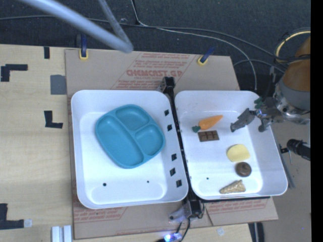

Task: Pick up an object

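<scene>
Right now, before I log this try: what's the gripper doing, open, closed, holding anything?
Gripper: open, fingers spread, holding nothing, above the right bin's upper right part, apart from the carrot.

The gripper (251, 121) hung over the right bin's (265, 180) far edge, fingers spread — nothing between them. In that bin lay a carrot (210, 121), chocolate bar (208, 135), yellow lump (237, 152), brown ball (243, 169) and tan wedge (232, 187). The left bin (83, 150) held a blue divided plate (130, 135).
</scene>
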{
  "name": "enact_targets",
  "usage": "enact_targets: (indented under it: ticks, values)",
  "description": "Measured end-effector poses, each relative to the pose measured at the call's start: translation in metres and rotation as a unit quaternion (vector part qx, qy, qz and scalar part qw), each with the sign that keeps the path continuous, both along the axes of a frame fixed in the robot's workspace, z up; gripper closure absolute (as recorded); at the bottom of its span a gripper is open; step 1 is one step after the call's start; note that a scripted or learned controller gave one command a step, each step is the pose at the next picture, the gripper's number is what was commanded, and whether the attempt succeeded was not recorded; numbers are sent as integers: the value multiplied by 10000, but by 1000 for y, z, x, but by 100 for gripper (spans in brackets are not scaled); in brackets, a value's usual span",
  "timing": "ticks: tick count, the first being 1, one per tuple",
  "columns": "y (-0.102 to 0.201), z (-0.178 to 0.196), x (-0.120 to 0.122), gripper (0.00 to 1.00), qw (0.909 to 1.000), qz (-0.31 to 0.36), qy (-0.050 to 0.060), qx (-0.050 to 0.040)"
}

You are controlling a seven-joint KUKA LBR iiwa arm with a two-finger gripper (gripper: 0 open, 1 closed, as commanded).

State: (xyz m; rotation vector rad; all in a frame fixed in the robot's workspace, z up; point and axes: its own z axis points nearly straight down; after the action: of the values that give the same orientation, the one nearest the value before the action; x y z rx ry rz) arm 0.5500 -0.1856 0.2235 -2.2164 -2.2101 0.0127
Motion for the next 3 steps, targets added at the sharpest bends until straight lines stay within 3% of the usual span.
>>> enact_targets:
  ticks: [1, 3]
  values:
    - [0, 7, 3, 0, 10000, 20, -62, -14]
    - [0, -80, 3, 0, 10000, 20, -45, -12]
